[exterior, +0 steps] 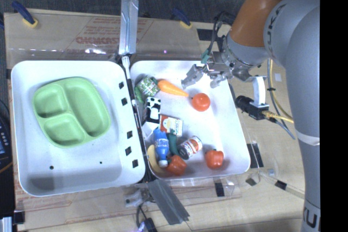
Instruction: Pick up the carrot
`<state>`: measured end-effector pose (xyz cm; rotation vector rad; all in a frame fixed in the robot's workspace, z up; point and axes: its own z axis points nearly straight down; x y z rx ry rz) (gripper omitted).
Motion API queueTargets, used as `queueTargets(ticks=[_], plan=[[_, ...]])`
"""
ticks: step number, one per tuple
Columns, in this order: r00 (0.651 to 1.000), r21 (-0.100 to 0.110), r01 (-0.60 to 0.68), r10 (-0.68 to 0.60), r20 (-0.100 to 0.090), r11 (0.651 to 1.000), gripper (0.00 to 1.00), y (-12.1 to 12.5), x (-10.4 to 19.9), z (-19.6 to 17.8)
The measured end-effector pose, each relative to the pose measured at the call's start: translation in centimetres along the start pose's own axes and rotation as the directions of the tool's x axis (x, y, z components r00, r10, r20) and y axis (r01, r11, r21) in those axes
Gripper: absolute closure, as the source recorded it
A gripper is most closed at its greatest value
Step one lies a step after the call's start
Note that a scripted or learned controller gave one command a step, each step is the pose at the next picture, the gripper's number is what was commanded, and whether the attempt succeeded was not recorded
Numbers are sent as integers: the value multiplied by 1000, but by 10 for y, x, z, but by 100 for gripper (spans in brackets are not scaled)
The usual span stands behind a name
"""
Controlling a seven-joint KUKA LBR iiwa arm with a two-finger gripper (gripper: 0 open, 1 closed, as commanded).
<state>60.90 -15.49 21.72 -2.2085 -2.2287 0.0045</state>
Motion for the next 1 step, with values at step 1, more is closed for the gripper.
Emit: queueTargets(ticks=[1], plan=[[970,0,243,-243,0,970,0,48,13,123]])
